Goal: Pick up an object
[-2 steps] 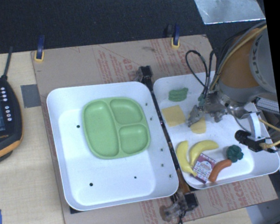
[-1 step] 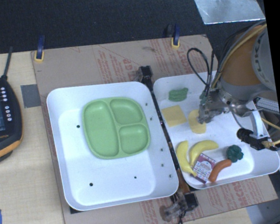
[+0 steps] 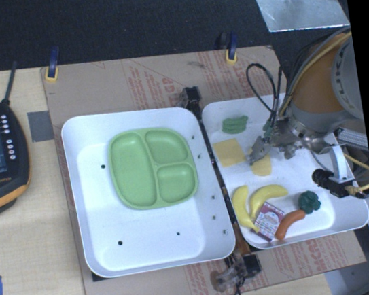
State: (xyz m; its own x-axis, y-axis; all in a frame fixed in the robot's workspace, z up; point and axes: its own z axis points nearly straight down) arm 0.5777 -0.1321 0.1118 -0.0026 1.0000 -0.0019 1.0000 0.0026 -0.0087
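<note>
In the right bin (image 3: 361,223) lie one carrot (image 3: 289,222), one packet (image 3: 267,222), one broccoli (image 3: 309,202), two bananas (image 3: 266,196), two yellow slices (image 3: 229,152) and one green piece (image 3: 235,125), while the gripper (image 3: 261,155), lowered from the right, rests at the smaller slice (image 3: 262,167), its fingers' spread indiscernible.

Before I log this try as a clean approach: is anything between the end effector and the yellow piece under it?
Nothing visible. The end effector sits right over the small yellow piece; the yellow square lies apart, on the side toward the other bin.
</note>
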